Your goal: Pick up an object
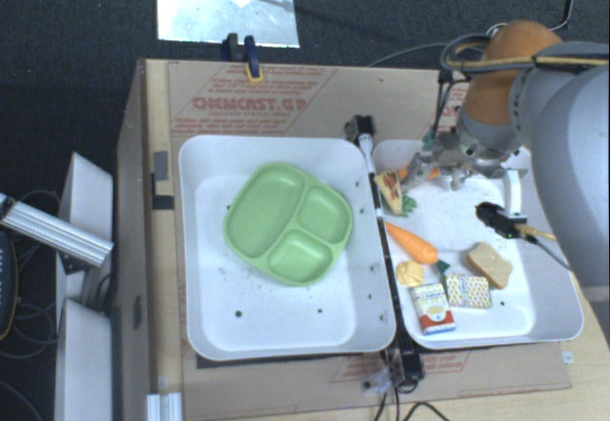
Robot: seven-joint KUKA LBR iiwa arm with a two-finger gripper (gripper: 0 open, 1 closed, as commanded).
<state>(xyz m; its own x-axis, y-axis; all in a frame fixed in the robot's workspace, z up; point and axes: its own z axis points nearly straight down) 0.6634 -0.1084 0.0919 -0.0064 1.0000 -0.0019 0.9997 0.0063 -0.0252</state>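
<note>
Camera view. Two white bins lie side by side on the bench. The left bin [205,248] holds a green divided plate [288,222] near its centre. The right bin [548,310] holds the pickable objects: a pizza slice [390,189] at 10 o'clock, a carrot [411,242] near the centre, a yellow piece [410,272] just below it, a red-and-white carton [433,306] at 6 o'clock with a patterned packet [468,291] beside it, and a bread slice [490,265] at 4 o'clock. The gripper [448,169] hangs over the bin's 12 o'clock edge, just beside the pizza slice; whether it is released or clenched cannot be told.
</note>
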